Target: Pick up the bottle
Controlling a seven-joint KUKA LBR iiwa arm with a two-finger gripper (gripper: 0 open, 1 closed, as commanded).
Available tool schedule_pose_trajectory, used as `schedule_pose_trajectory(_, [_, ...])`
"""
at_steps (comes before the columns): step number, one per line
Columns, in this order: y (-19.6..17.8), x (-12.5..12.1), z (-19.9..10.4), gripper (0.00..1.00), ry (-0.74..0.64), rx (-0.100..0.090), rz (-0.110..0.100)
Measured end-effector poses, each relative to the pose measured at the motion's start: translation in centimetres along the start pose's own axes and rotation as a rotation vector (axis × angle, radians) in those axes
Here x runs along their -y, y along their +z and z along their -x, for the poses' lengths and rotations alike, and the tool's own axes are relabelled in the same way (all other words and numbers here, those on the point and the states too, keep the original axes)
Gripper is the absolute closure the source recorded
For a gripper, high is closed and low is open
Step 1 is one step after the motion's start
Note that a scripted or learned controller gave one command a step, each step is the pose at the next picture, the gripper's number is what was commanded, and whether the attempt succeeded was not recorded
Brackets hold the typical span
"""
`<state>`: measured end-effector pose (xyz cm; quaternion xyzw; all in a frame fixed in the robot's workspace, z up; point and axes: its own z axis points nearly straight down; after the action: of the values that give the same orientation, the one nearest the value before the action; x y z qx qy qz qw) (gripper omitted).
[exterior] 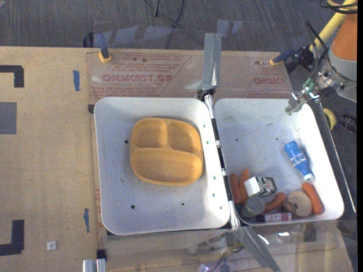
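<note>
The blue bottle [298, 158] is seen lying tilted at the right of the right bin [249, 120], well below the pincer [296, 102]. The pincer is held over that bin's upper right corner; nothing is gripped, and its opening cannot be told. A yellow tray [166, 151] is seen in the left bin [113, 197].

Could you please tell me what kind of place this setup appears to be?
Probably a robotics lab's grasping test bench: two white bins side by side on a taped cardboard-covered bench, a robot arm reaching in, and test items such as a blue bottle and an orange divided tray.
</note>
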<state>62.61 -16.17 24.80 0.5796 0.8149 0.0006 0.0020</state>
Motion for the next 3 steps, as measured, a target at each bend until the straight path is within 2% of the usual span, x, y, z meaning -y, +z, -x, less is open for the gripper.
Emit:
schedule_pose_trajectory(1, [0.0,0.0,0.0,0.0,-0.001,0.001,0.0])
schedule_pose_trajectory(2, [14.6,5.7,0.9,0.0,0.087,-0.002,-0.002])
schedule_pose_trajectory(3, [13.6,5.6,1.1,1.0,0.088,0.001,0.003])
